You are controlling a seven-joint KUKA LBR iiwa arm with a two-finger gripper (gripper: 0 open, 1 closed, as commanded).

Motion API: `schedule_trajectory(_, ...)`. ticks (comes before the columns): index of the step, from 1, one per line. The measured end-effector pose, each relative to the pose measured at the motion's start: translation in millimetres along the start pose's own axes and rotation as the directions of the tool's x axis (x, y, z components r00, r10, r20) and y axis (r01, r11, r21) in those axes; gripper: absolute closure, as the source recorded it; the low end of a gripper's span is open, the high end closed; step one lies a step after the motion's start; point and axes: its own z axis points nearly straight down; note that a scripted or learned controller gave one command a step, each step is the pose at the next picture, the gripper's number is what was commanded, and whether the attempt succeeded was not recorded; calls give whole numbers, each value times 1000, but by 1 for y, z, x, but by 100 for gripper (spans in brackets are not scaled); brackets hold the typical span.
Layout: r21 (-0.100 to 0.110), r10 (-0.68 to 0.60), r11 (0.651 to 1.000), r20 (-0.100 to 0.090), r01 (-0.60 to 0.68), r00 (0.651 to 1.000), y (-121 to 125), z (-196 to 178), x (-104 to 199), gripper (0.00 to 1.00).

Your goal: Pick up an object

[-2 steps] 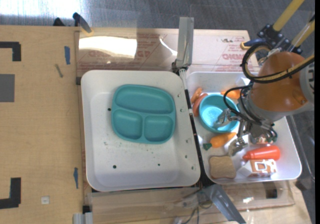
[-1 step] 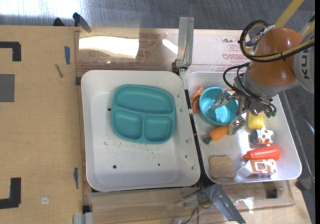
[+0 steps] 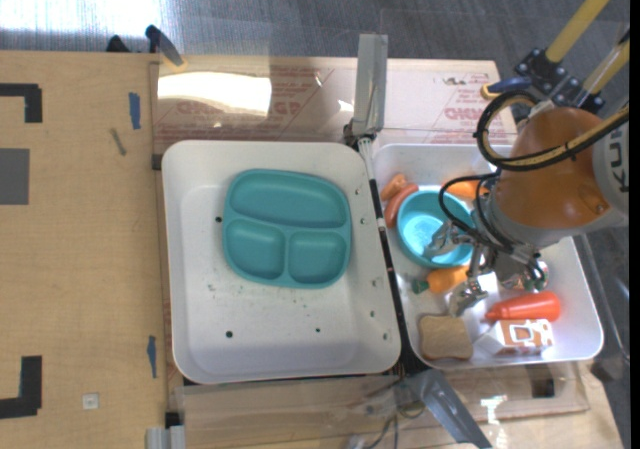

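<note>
the left bin (image 3: pixel 190 237) holds a teal divided plate (image 3: pixel 287 227). the arm's gripper (image 3: pixel 462 259) is down in the crowded right bin (image 3: pixel 585 312), over the blue bowl (image 3: pixel 425 222); whether it grips anything, i cannot tell. a tan sponge (image 3: pixel 444 336) lies nearby.

Bright overhead light, window glare top-left, sharp

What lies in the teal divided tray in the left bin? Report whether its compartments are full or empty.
Empty. The teal divided tray sits flat in the left bin, and all three compartments show bare teal surface.
</note>
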Motion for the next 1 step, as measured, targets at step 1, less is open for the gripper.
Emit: schedule_trajectory(1, 0, 120, 993, 3, -120, 993, -11, 0, 29, 0)
